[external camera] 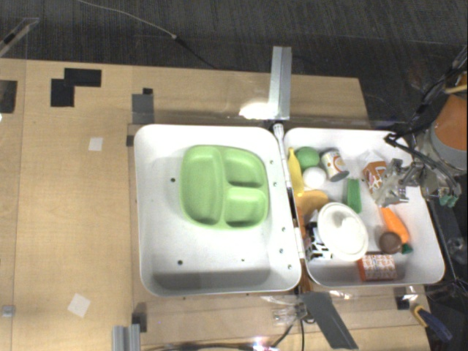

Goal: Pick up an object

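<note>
the pale wooden surface [66, 218] carries two white bins, the left bin [153, 269] with a green divided plate [223, 185] far from the pincer [395, 185], which hangs over the right bin [431, 258] just above an orange carrot [395, 224], its grip state impossible to tell
</note>
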Robot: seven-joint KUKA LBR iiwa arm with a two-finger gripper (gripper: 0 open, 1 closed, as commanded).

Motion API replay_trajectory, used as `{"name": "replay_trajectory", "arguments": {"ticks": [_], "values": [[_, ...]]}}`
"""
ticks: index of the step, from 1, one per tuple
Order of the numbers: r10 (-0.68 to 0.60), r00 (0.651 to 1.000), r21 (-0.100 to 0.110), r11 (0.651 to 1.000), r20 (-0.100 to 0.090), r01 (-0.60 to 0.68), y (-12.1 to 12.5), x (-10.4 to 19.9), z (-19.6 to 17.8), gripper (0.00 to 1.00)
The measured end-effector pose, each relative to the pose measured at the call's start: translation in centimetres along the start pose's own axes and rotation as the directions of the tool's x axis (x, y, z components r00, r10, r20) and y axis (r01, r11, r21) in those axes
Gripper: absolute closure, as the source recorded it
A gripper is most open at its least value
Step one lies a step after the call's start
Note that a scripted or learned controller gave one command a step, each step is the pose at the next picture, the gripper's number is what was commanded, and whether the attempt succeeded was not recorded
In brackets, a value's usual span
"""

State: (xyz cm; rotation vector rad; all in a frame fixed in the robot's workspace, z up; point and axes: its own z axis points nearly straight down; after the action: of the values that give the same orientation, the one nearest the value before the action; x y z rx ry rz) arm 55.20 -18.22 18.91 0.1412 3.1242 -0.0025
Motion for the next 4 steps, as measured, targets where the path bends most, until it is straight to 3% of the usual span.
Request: {"name": "replay_trajectory", "arguments": {"ticks": [1,2,3,4], "values": [[0.001,1.0,0.0,1.0,-0.005,-0.001,-0.1,0.1,0.2,0.0],[0.094,0.996,0.001,0.996,0.002,-0.094,-2.0,-1.5,9.0,0.0],[0.165,0.986,0.0,0.986,0.004,-0.165,-2.1,0.2,9.9,0.0],[0.2,0.98,0.0,0.98,0.014,-0.2,-2.6,4.6,9.7,0.0]]}}
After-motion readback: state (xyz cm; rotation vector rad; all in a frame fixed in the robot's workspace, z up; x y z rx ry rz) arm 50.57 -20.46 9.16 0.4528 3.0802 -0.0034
